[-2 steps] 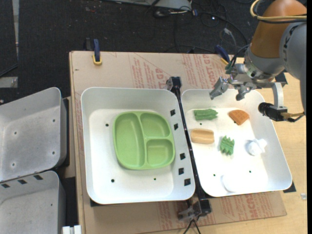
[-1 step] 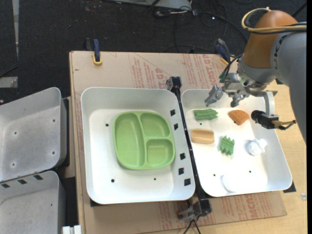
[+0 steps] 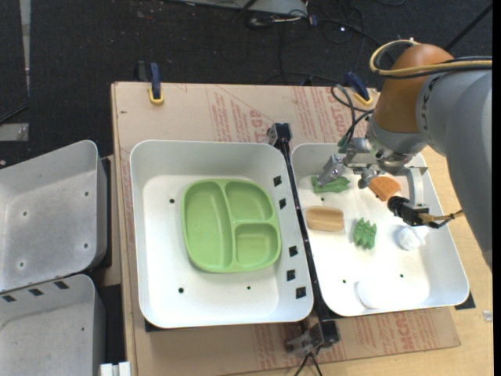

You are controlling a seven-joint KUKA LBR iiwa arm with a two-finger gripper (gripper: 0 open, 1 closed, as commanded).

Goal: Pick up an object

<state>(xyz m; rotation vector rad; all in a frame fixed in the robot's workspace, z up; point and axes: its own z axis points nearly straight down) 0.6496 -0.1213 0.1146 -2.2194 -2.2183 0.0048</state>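
Note:
My gripper (image 3: 349, 174) hangs low over the back of the right bin (image 3: 450, 269), its fingers spread apart and open. A green toy piece (image 3: 329, 184) lies just under its left finger, touching or nearly touching it. An orange object (image 3: 384, 187) lies close to the gripper's right side. Further forward lie a tan bread-like piece (image 3: 324, 218) and a small green leafy piece (image 3: 365, 233). Nothing shows between the fingers.
A green divided plate (image 3: 232, 225) lies in the left bin (image 3: 156, 288). A small white object (image 3: 408, 238) and a white round one (image 3: 369, 292) rest in the right bin's front half. A black divider (image 3: 296, 225) runs between the bins.

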